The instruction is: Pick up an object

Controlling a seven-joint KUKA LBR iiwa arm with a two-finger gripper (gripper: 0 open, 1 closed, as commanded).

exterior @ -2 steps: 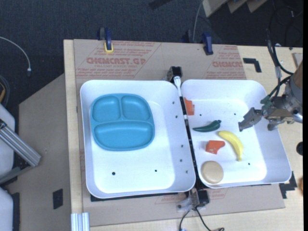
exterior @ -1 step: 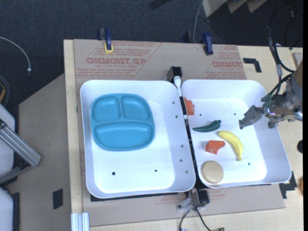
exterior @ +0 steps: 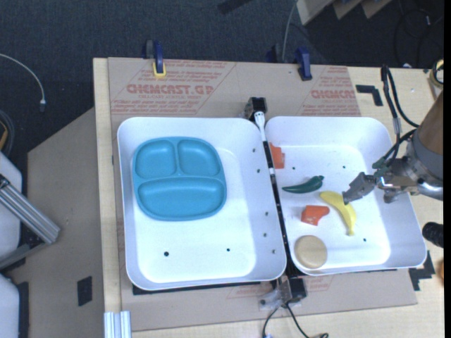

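- Nearest to us, we are seeing a round tan bun (exterior: 311, 251) lying at the front edge of the right bin (exterior: 373, 248), in its front-left corner.
- We are taking the banana (exterior: 340, 210) as our landmark; it is lying near the middle of the right bin, curving from its upper end down toward the front.
- We are seeing a small red-orange piece (exterior: 314, 215) lying just to the left of the banana, close to it but apart.
- We are seeing a dark green pepper (exterior: 305, 184) lying up and to the left of the banana, its tip pointing toward the bin's left wall.
- We are seeing an orange block (exterior: 275, 157) sitting farther back and left of the banana, against the bin's left wall.
- We are watching the gripper (exterior: 358, 186) hanging just above and to the right of the banana's upper end; we cannot tell from this angle whether it is spread or clenched, and we are seeing nothing held in it.
- We are seeing the grey arm (exterior: 423, 167) reaching in from the right of the banana, over the bin's right rim.
- We are seeing a blue divided plate (exterior: 180, 178) resting far to the left of the banana, in the left bin (exterior: 211, 259), toward its back-left part.
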